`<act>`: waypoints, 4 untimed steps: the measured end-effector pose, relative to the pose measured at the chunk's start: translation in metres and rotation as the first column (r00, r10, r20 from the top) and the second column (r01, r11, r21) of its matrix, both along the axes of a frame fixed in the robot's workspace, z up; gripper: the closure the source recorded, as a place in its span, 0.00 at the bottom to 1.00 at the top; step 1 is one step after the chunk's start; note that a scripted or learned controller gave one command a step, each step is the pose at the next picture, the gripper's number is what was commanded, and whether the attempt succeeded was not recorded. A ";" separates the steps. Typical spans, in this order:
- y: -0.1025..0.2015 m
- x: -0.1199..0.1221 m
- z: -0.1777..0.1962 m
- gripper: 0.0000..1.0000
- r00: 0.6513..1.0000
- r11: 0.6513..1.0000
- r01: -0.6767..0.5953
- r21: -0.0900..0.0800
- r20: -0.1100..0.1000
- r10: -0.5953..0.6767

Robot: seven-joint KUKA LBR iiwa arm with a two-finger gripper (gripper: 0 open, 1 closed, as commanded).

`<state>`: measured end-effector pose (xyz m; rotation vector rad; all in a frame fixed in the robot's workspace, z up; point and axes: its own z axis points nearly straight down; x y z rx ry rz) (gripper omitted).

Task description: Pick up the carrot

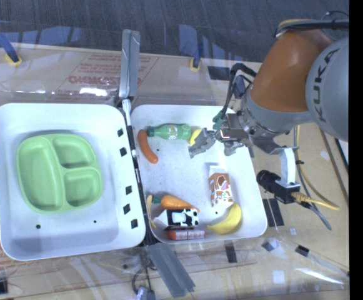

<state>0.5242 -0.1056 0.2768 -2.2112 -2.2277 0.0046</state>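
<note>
The grey arm with its orange band reaches in from the right, and its two-finger gripper (201, 144) hangs over the upper right part of the right-hand shallow white bin (247, 174), beside the yellow cap end of a green plastic bottle (172, 131) that lies on its side along the bin's far wall. Whether the gripper is released or clenched cannot be told from this angle; nothing shows between its tips. The orange carrot with a green stalk end (172, 202) lies near the bin's front left corner, well apart from the gripper, just above a small black-and-white cow figure (184, 217) and a reddish packet (182, 234). A yellow banana (227, 220) curves at the front right, a slim orange-brown carton (220, 188) lies above it, and a red-orange sausage (147, 146) lies near the left wall. The left-hand white bin (6, 186) holds a pale green divided plate (57, 170).
</note>
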 end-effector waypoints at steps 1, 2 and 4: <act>0.011 -0.023 -0.150 0.00 0.997 0.997 -0.077 0.001 -0.001 0.077; 0.000 -0.036 -0.186 0.00 0.999 0.999 -0.041 0.002 0.001 0.041; 0.003 0.018 -0.056 1.00 0.984 0.984 0.178 0.001 0.002 -0.178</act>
